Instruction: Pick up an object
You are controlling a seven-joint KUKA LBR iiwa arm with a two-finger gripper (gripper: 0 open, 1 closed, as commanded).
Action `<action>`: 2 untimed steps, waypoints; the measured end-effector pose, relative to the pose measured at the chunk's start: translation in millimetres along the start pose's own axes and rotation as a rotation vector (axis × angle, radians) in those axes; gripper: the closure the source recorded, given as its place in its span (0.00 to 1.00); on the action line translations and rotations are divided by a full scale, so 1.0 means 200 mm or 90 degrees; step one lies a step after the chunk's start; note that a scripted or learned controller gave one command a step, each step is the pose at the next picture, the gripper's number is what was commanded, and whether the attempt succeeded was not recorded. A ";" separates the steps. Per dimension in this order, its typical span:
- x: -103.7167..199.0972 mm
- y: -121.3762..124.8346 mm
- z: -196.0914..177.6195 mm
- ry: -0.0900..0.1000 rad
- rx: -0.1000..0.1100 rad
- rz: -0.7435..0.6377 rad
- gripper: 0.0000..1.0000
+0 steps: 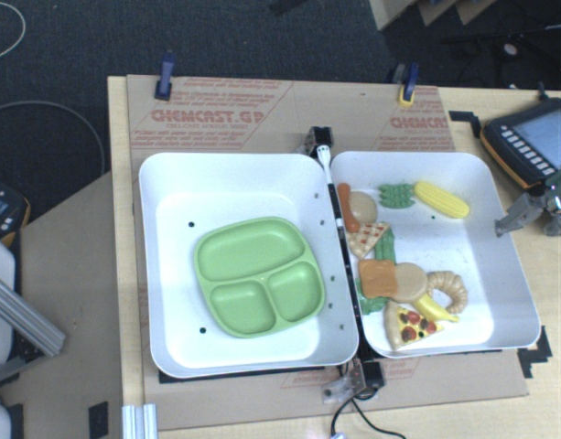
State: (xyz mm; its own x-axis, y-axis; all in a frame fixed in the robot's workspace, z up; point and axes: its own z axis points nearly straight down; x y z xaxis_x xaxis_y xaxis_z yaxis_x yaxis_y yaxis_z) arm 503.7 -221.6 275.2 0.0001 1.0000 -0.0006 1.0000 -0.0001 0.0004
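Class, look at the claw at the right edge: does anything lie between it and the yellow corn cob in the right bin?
Nothing visible does. The claw sits beside the right bin's rim, and only bare white bin floor separates it from the corn cob.

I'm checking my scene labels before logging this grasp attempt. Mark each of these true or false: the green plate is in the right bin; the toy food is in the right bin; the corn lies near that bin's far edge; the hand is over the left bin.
1. The green three-compartment plastic plate sits in the right white bin. False: it sits in the left white bin.
2. The toy food is in the right bin. True.
3. The yellow toy corn cob lies near that bin's far edge. True.
4. The hand is over the left bin. False: it is at the right bin's right rim.
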 end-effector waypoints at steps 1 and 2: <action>0.42 -0.13 0.45 0.005 0.007 -0.004 0.00; 0.47 -0.12 0.97 0.003 0.002 0.000 0.00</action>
State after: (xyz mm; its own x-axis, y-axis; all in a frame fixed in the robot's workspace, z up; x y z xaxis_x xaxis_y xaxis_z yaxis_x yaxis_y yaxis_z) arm 478.9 -126.9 80.4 -0.0002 1.0000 0.0038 1.0000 0.0002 -0.0032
